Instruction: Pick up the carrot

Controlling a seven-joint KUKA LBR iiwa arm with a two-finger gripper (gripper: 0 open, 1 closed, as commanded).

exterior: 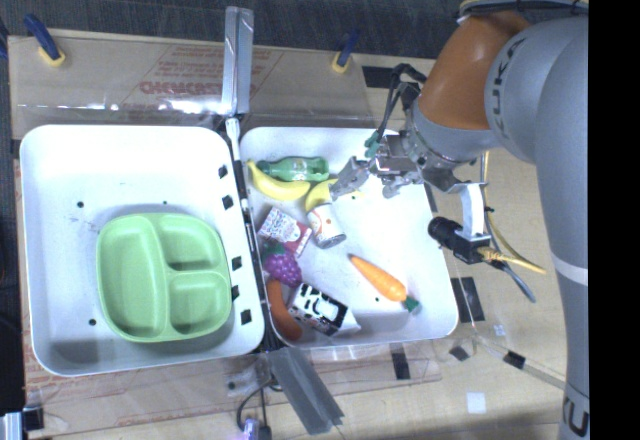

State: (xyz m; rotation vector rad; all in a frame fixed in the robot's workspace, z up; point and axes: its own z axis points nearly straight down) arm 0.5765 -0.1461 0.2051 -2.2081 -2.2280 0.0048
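Leftmost, green divided tray [163, 275] resting in left bin [40, 188]. Further right, in right bin [430, 313]: banana [280, 187], purple grapes [283, 265], then carrot [379, 279] lying loose near front right corner. Above bin's back right part, hand [366, 171] with fingers parted, gripping nothing, well apart from carrot.

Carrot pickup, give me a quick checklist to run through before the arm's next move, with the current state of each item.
1. Carrot in plain sight in the right bin: ok.
2. Space around the carrot for fingers: ok, nearest box lies apart.
3. Gripper above the carrot: not ok, it sits over the bin's upper part, near the banana.
4. Gripper free of any load: ok, nothing between its fingers.
5. Fingers spread enough for the carrot: cannot tell.
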